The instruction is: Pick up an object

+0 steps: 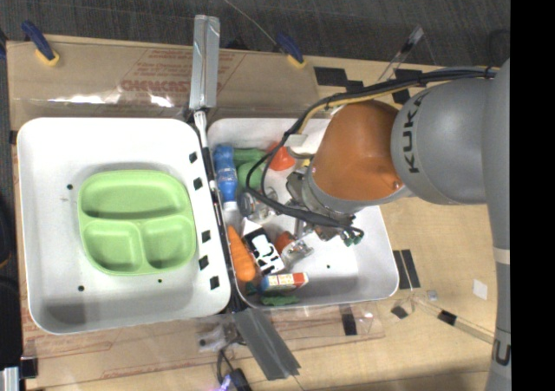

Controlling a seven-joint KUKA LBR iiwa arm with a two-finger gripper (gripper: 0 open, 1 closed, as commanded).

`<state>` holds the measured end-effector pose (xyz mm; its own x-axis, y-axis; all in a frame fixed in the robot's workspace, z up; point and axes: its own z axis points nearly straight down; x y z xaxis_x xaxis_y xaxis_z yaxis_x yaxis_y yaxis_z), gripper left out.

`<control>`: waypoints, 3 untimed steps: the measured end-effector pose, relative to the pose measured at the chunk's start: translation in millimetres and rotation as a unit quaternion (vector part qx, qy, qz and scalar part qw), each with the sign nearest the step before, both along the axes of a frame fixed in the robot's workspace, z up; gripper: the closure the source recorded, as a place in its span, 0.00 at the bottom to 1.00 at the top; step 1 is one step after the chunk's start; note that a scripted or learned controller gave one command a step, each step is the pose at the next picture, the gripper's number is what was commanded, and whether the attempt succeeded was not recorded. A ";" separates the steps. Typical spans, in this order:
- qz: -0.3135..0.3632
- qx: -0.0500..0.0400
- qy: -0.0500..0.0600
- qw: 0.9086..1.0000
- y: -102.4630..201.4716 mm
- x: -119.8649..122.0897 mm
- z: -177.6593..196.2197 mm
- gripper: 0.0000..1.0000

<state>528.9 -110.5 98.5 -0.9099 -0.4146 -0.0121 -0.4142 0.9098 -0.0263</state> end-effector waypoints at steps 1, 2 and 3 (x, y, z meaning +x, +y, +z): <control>0.006 0.002 -0.004 1.000 5.0 3.4 10.9 1.00; 0.128 0.008 0.011 0.992 -82.4 -16.2 37.8 1.00; 0.129 0.008 0.011 0.992 -81.5 -16.0 37.7 0.00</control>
